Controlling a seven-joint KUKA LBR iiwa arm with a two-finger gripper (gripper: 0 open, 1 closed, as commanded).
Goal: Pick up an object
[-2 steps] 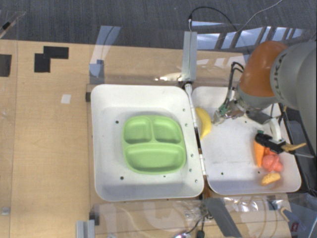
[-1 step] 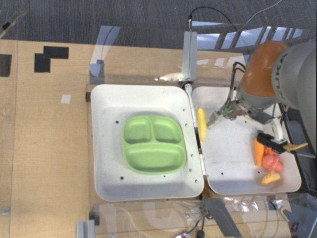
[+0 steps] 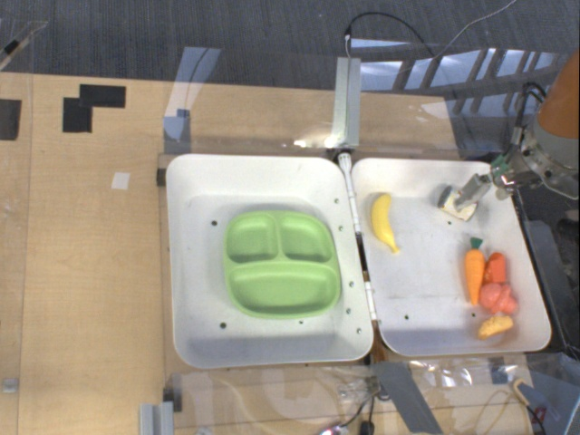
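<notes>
Toy food [image 3: 489, 299] is lying untouched in the right bin [image 3: 426, 324] while the gripper [image 3: 462, 202], finger state unclear, is hovering nearby, needing to descend.

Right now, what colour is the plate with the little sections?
Light green. The plate shows best in the camera view, in the left bin.

Robotics lab test cell, wooden tabletop [image 3: 82, 243] with black marker squares [image 3: 91, 107] far left of the tool [image 3: 467, 198], two white bins [image 3: 195, 270] bolted side by side, metal brackets [image 3: 347, 98], loose cables [image 3: 390, 25], grey carpet [image 3: 181, 7] behind, toy food props [image 3: 384, 222] just beside the tool
</notes>
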